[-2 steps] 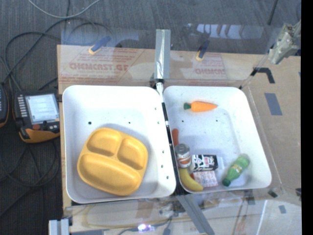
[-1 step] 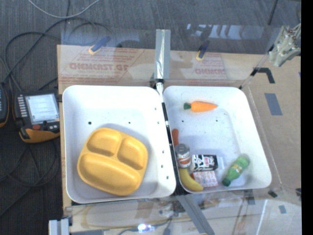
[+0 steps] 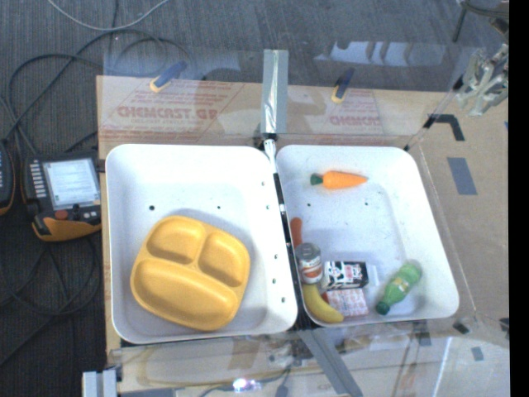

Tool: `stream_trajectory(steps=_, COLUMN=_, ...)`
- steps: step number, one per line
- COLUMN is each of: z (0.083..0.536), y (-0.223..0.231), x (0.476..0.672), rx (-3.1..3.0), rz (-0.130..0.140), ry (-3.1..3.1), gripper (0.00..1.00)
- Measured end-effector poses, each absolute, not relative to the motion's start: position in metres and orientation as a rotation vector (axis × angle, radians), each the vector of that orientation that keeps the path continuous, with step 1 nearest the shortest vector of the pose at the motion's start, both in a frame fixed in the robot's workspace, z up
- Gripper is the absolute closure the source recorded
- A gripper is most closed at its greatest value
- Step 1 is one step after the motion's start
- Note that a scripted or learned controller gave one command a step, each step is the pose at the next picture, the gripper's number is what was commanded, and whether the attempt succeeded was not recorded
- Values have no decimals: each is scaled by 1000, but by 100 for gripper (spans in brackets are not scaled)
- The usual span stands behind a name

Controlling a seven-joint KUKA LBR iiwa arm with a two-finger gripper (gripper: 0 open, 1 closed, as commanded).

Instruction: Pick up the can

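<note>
Camera view: small red-and-silver metal can [image 3: 310, 264] stands upright near the left wall of the right white bin [image 3: 413, 180], touching a yellow banana [image 3: 320, 303]. Tool [image 3: 482, 81] waits far right; grip state indeterminable. Approach step: descend over the can.

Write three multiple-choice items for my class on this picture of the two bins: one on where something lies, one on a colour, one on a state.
1. Where does the small silver can with the red label stand?
A. left bin
B. right bin, beside the yellow banana
C. bench outside the bins

2. What colour is the sectioned plastic tray in the left white bin?
A. blue
B. yellow
C. green

3. How is the green plastic bottle posed?
A. lying on its side
B. hanging
C. stacked on the tray

Answers: 1 B, it touches the banana in the right white bin; 2 B, plainly yellow; 3 A, it lies on the floor.
</note>
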State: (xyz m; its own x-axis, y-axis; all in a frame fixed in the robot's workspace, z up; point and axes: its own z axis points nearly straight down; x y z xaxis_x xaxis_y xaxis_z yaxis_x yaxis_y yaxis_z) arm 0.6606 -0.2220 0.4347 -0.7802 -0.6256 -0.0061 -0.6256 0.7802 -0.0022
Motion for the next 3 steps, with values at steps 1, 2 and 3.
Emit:
stream_trajectory(steps=1, z=434, y=-222, x=670, rx=-1500, rz=-1, ry=2753, gripper=100)
stream_trajectory(steps=2, z=434, y=-221, x=670, rx=-2295, rz=1, ry=2134, gripper=100)
stream_trajectory(steps=3, z=434, y=-211, x=670, rx=-2621, rz=2, ry=1720, gripper=100)
